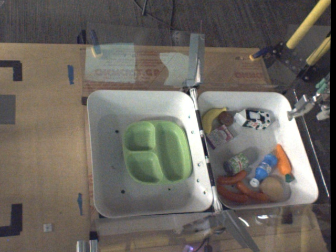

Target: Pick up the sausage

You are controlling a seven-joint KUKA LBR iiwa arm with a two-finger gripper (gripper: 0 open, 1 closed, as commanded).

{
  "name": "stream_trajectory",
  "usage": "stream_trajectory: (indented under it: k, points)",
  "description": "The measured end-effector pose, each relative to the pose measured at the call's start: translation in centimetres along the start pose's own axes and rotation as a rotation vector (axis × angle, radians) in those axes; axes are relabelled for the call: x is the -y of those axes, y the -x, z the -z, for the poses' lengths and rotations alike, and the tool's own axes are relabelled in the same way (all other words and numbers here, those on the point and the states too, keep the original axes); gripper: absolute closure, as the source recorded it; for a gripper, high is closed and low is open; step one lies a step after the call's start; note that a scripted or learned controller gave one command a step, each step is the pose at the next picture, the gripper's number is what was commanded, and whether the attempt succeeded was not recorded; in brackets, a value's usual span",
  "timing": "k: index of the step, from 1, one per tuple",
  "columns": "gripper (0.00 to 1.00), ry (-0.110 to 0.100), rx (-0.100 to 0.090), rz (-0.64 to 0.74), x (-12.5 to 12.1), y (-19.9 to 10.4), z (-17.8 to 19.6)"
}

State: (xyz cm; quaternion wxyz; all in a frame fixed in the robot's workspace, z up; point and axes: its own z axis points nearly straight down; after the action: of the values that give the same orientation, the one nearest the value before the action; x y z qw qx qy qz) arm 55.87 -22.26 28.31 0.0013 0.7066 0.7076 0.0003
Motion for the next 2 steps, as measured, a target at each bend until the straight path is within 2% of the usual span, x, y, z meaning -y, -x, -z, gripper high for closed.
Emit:
stream_trajectory:
  k: [1, 2]
  points:
    - [0.0, 0.009, 0.001, 0.368, 4.3, 0.1, -16.2]
    - [0.0, 0.004, 0.0, 0.243, 7.7, -4.9, -19.6]
